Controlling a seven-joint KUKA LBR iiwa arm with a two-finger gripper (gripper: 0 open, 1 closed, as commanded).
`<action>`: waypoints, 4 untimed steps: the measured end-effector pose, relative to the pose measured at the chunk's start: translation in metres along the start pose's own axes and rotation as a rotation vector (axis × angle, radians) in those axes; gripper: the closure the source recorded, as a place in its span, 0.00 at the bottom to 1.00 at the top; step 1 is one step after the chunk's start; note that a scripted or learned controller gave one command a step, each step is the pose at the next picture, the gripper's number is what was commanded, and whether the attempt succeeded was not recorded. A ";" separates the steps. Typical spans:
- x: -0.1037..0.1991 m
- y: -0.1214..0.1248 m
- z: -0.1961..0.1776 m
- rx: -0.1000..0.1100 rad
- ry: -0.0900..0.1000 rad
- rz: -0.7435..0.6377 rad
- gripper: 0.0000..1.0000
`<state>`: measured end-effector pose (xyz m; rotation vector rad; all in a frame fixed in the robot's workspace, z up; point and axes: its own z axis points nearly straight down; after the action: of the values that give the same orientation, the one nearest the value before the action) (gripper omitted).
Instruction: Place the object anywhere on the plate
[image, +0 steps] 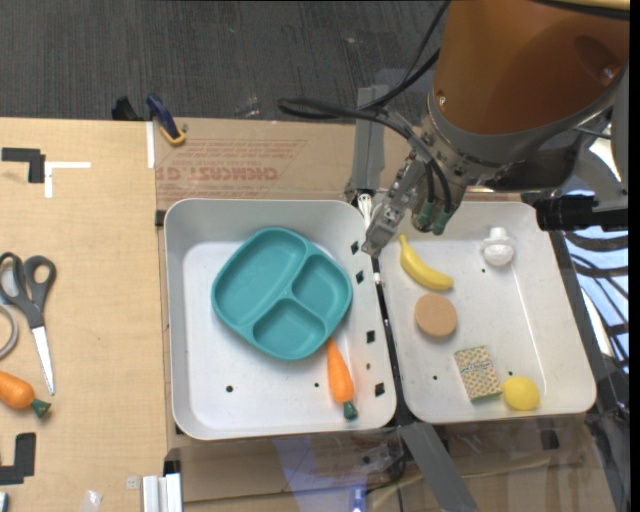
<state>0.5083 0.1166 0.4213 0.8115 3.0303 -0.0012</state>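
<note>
1. The grey and orange robot arm is seen reaching in from the far right, with its gripper hanging over the far end of the seam between the two bins. Nothing is seen held; whether the fingers are wide or narrow cannot be told.
2. The left shallow white bin holds the teal three-compartment plastic plate, lying flat near the middle, and an orange toy carrot just beside the plate's near right edge, apparently off it.
3. The right shallow white bin holds a yellow toy banana just near of the gripper, a round tan disc, a small patterned rectangular packet, a yellow toy lemon in the near right corner, and a small white object at the far side.
4. No compartment of the plate is seen to hold anything; the task is judged not yet done.
5. The banana is judged the likely object, though this is not certain.
6. A grasp could be missed because the banana is curved and lies flat on the floor of the bin.
7. A lifted object could be knocked loose on the raised rims at the seam during the crossing to the left.
8. A release too near the plate's edge could let the object roll off onto the bin floor.
</note>
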 end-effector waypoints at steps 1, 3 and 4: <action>-0.040 0.026 -0.032 0.000 0.003 -0.090 1.00; -0.041 0.095 0.118 0.001 0.004 -0.131 1.00; -0.035 0.020 0.040 -0.001 0.002 -0.360 1.00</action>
<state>0.5488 0.1159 0.3815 0.2563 3.1281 0.0000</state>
